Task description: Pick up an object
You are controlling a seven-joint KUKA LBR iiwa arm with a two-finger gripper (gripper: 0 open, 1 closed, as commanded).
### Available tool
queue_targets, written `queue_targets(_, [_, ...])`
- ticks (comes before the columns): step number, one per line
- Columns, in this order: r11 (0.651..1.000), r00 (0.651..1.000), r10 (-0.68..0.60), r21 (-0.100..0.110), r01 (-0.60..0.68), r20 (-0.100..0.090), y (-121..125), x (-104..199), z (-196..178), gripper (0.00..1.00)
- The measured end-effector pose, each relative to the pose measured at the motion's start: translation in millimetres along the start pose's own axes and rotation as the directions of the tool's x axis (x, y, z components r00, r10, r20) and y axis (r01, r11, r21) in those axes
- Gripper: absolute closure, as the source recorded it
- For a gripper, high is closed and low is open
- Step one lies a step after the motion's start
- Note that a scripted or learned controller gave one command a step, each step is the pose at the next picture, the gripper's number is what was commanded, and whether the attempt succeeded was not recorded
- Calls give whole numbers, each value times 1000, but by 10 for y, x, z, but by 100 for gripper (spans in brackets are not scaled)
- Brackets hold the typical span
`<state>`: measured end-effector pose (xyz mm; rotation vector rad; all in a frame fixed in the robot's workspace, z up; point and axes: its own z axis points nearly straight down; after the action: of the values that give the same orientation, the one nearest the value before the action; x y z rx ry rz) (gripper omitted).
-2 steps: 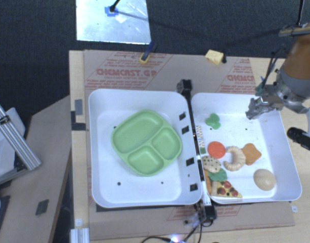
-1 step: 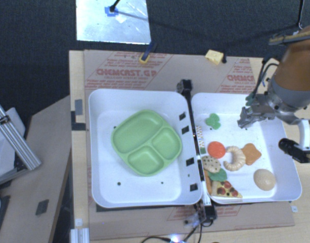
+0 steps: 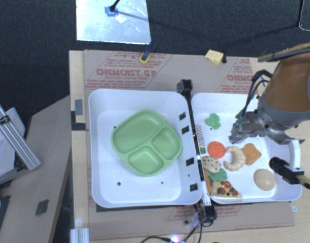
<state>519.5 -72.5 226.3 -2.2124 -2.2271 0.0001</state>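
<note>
Two white bins (image 3: 139, 199); one green tray (image 3: 146, 142) in left, seven food toys in right; gripper (image 3: 239, 134) state unclear.

We see the arm (image 3: 291, 92) as a thick, rounded body of smooth grey metal, with a broad orange band (image 3: 295, 80) wrapped round it above the wrist. Below the band the grey casing narrows into a curved collar. A black cable (image 3: 252, 92) loops out from the side of the arm and runs down towards the gripper (image 3: 239, 134), which is built of dark grey, angular metal parts with a small teal mark near its upper edge. We cannot make out screws or printed markings on the casing; the surface looks plain and slightly glossy.
</note>
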Motion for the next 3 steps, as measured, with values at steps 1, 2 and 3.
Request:
queue_targets(1, [1000, 1000, 1, -1, -1, 1, 73, 40, 122, 100])
queue_targets(2, [1000, 1000, 3, -4, -3, 2, 111, 36, 116, 100])
queue_targets(3, [1000, 1000, 2, -5, -2, 2, 107, 36, -91, 100])
